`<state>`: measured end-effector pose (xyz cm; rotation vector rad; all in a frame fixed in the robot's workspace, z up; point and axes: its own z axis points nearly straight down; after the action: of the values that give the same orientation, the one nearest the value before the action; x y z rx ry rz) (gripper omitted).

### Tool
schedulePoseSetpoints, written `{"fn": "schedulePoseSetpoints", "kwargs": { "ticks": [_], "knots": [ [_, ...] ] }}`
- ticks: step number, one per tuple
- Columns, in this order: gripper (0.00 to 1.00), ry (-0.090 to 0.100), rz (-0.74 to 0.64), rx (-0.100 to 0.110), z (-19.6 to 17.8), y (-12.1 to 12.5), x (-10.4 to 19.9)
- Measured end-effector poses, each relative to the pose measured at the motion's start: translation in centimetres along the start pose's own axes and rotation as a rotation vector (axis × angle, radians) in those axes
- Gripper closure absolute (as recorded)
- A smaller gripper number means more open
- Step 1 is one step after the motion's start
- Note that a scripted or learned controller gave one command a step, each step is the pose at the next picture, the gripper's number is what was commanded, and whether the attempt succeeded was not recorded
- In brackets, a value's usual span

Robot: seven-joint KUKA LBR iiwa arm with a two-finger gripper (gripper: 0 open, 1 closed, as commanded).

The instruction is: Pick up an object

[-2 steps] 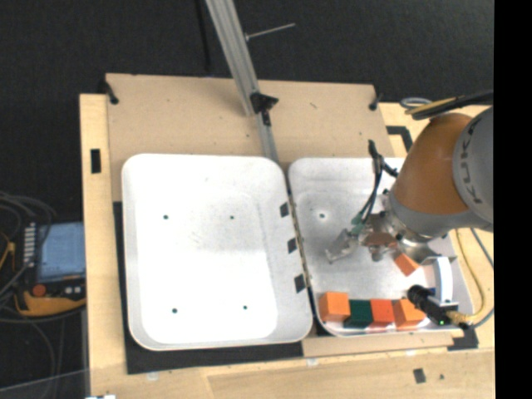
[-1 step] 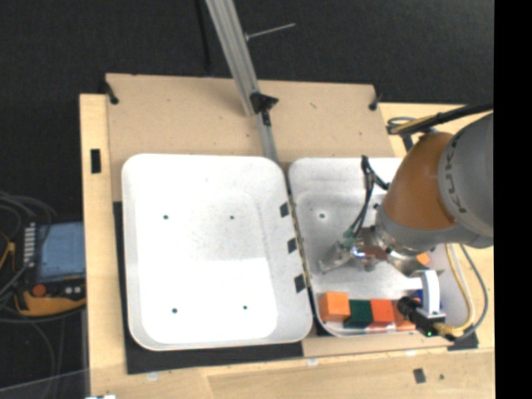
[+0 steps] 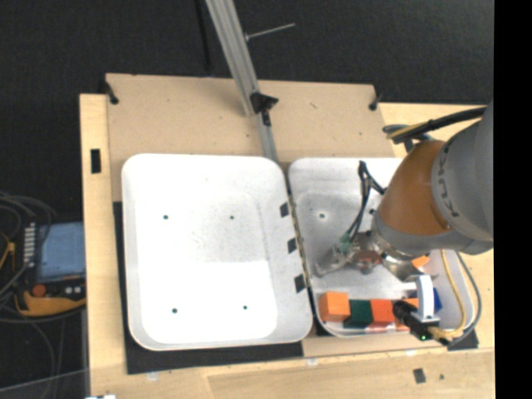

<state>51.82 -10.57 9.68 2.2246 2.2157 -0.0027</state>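
From where I stand, the arm (image 3: 432, 198) reaches in over the right bin (image 3: 320, 191), and the gripper (image 3: 347, 256) hangs low above the bin's bare floor, close to the wall it shares with the left bin (image 3: 199, 239). The wrist hides too much for me to tell how far the gripper is open, or whether it has hold of anything. The things worth picking sit in a tight row along the near wall of the right bin: an orange block (image 3: 336, 303), a green block (image 3: 362, 312) touching it, and a second orange block (image 3: 382, 309) against the green one. The gripper is near that row but not over it, so I would say the pick is not yet made. The trouble I foresee comes from the crowding. With the blocks pressed together and tucked against the wall, a descent could land on top of a block instead of around it, or take two at once and drop both on the lift. Coming down too near the edge could also knock the rim and shift the bin on the bench (image 3: 208, 106). And if it closes where it hangs, it likely gets nothing at all.
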Motion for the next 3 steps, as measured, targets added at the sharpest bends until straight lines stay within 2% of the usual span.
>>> {"fn": "schedulePoseSetpoints", "kwargs": {
  "ticks": [1,3],
  "knots": [
    [1.0,0.003,0.009,-0.005,-1.2,0.1,0.0],
    [1.0,0.001,-0.008,-0.008,-12.1,0.3,0.8]
  ]
}}
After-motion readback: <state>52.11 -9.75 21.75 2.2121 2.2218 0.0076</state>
